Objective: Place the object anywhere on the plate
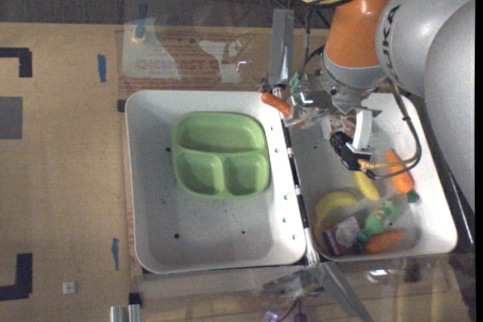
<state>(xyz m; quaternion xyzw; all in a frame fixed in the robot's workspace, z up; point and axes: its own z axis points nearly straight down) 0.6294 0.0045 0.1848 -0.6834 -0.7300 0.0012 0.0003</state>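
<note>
A small orange carrot-like toy [275, 102] sits pinched in the narrow claw of the gripper [281, 105] over the bins' shared rim, just right of the green divided plate [220, 154], seemingly mid-carry toward it.

A green three-compartment plate [221, 154] lies flat in the left bin [151, 222], while a small orange carrot-like object [275, 103] sits at the bins' shared upper rim.

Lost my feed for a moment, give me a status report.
Gripper over the bins' divider, an orange carrot-like toy at its tip, hold unconfirmed. Green plate in left bin bare. Nothing blocking the plate.
</note>
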